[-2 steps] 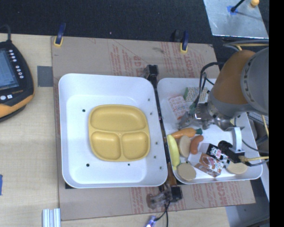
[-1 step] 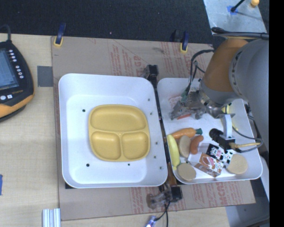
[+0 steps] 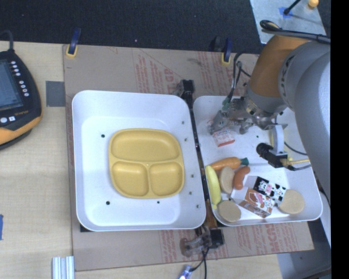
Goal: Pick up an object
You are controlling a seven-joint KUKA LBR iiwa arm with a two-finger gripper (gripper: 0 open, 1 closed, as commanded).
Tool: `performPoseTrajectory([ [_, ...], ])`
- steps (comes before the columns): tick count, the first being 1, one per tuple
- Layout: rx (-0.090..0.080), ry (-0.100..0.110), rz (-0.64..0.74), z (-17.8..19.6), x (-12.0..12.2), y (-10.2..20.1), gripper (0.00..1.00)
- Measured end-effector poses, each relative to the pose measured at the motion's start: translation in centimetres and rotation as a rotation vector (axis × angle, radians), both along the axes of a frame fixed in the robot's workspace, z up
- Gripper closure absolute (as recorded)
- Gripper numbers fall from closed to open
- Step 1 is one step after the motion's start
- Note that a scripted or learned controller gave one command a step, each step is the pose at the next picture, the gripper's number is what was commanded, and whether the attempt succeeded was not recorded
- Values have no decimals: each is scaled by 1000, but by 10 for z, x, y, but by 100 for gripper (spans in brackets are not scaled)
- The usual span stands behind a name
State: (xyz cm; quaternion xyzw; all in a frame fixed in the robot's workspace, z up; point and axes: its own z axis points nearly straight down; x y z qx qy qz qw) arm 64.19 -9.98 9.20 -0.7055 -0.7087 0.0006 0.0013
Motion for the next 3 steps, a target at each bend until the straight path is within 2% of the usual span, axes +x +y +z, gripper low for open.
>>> performPoseTrajectory([
  [1, 0, 0, 1, 0, 14, -12, 0],
  [2, 0, 2, -1, 0, 13, -2, 0],
  [3, -1, -1, -2, 0, 14, -12, 0],
])
